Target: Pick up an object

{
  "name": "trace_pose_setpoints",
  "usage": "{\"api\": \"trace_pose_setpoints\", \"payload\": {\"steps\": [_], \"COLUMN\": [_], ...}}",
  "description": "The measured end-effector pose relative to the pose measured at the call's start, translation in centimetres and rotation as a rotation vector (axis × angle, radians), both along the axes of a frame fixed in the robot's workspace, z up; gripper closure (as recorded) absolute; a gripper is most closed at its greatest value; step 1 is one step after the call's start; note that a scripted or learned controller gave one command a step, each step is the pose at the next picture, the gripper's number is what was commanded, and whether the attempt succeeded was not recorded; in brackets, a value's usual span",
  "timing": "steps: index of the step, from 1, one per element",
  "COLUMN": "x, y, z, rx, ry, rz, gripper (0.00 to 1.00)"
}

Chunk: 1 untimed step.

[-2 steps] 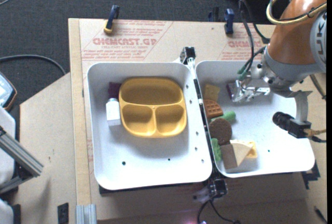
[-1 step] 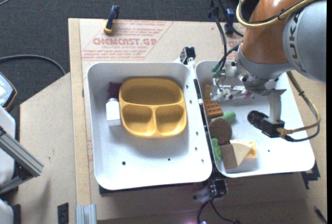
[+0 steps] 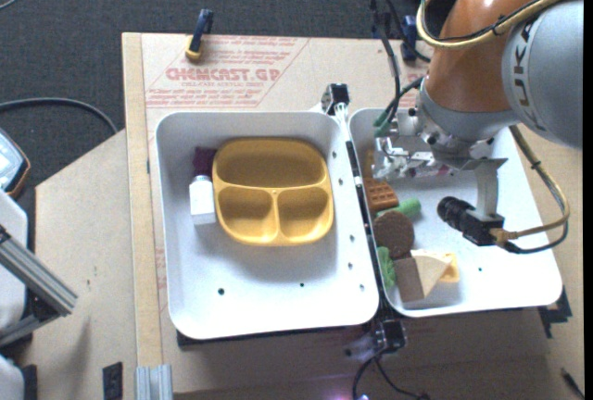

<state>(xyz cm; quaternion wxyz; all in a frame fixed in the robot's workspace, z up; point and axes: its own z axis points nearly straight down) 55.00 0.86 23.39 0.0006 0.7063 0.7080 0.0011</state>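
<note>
Arm (image 3: pixel 500 46) hides pincer above waffle (image 3: pixel 380 196), rt bin (image 3: pixel 528 282).

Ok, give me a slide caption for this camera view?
KUKA arm lowers its pincer over toy food in the right bin; a yellow divided plate sits in the left bin.

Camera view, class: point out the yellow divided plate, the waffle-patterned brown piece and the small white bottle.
Yellow divided plate (image 3: pixel 270 168): camera view, floor of its large upper compartment.
Waffle-patterned brown piece (image 3: pixel 380 197): camera view, its gridded top.
Small white bottle (image 3: pixel 202 200): camera view, its body.
</note>
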Motion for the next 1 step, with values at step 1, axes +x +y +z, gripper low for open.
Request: {"api": "trace_pose_setpoints", "payload": {"steps": [1], "x": [-0.17], "y": [0.12], "z": [-0.18], "rx": [0.0], "ry": [0.003], "rz": [-0.002], "gripper": [1.0]}}
